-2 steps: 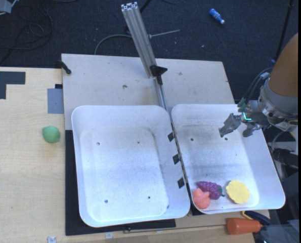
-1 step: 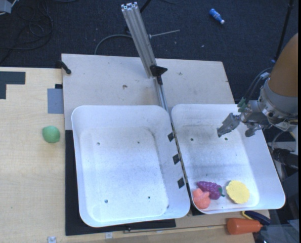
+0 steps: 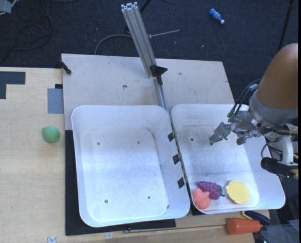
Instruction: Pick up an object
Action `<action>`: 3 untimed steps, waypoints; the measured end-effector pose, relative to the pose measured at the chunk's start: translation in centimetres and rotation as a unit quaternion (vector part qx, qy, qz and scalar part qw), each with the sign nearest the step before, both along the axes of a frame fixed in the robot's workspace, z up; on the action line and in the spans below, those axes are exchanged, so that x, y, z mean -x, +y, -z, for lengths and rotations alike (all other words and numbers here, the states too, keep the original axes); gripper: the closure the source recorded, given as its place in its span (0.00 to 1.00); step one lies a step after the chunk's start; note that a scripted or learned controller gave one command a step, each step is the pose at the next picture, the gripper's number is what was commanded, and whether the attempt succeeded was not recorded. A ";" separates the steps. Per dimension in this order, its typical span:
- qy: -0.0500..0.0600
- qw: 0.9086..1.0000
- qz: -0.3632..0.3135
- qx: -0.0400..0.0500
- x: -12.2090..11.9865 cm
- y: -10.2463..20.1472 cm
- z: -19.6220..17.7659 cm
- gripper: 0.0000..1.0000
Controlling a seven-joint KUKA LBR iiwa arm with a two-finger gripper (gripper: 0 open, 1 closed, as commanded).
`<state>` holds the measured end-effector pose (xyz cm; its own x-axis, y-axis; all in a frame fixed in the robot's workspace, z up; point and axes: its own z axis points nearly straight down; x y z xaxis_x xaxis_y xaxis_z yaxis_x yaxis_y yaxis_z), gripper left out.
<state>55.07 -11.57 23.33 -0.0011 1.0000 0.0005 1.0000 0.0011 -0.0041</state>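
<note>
While a green ball (image 3: 51, 134) lay on the wooden bench at far left, the shallow white left bin (image 3: 89, 116) adjoined the right bin (image 3: 201, 113). In that bin's near end sat an orange toy (image 3: 201, 199), purple plastic grapes (image 3: 210, 188) and a yellow round toy (image 3: 238, 192). The grey two-finger gripper (image 3: 222, 133) hung above the right bin, well apart from them, nothing seen between its fingers; their spread could not be told.

Even, bright overhead light; soft shadows; slight overall blur; dark floor underexposed.

Colours, bench and bins
Speckled shallow white plastic bin (image 3: 241, 118): purple grape cluster (image 3: 210, 188), orange lumpy toy (image 3: 201, 199), round yellow piece (image 3: 238, 192); small green ball (image 3: 51, 134) at 9 o'clock.
</note>
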 end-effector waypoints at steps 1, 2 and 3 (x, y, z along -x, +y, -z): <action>0.001 1.000 0.001 0.000 0.9 -0.5 5.0 0.00; 0.001 1.000 0.000 0.000 0.2 -0.4 10.8 0.00; -0.002 1.000 0.002 0.000 0.1 -0.5 9.6 1.00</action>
<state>54.99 -12.08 13.78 0.0020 1.0000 0.0000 1.0000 -0.0020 -0.0009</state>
